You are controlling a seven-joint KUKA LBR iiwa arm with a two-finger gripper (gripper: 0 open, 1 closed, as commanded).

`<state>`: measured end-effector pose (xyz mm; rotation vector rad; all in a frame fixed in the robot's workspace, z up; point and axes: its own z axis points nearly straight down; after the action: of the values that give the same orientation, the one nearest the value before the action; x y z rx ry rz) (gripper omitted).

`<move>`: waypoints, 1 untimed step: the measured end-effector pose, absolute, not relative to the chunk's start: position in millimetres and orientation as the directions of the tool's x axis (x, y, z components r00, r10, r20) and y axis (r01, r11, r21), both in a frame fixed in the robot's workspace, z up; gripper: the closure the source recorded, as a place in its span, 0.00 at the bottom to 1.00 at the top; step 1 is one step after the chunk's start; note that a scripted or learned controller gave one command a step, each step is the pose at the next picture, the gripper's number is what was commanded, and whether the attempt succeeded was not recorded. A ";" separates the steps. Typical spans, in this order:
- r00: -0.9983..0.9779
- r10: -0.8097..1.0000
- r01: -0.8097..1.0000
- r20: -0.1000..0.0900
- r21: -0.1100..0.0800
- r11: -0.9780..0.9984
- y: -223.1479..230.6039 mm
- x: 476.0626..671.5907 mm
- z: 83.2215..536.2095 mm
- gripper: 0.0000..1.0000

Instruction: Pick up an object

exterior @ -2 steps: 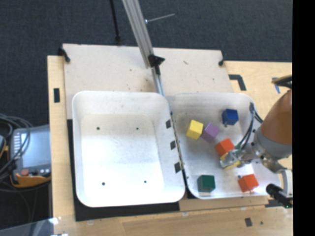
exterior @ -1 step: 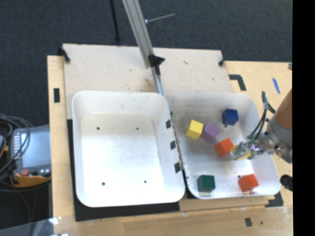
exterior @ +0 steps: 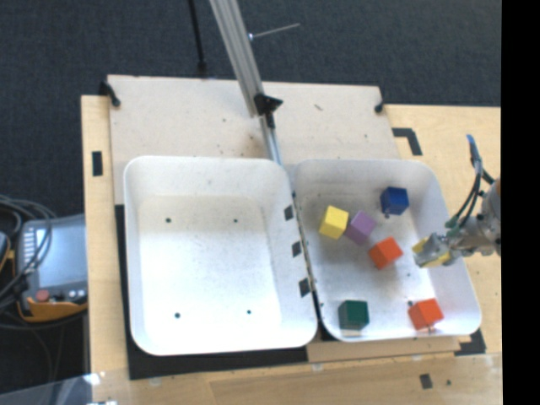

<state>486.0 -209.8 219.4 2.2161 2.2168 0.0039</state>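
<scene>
So the cubes were all found in the right bin (exterior: pixel 451 218): yellow cube (exterior: pixel 334 222) touching purple cube (exterior: pixel 362 226), blue cube (exterior: pixel 394 199) behind, orange cube (exterior: pixel 386 252) mid-bin, green cube (exterior: pixel 353 315) and another orange block (exterior: pixel 425 313) up front. No long axis could be made out on any. The pincer (exterior: pixel 432 250) was seen over the right rim, nearest the mid-bin cube; open or closed couldn't be told

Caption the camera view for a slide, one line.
Claw at the right bin's right edge, near six blocks: yellow, purple, blue, green, two orange.
</scene>
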 end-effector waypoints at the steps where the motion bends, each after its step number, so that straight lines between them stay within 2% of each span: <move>1: -0.003 1.000 1.000 -0.001 0.003 0.003 -210.9 486.9 233.3 1.00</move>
<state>486.9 -210.9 233.3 2.2159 2.2232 0.0022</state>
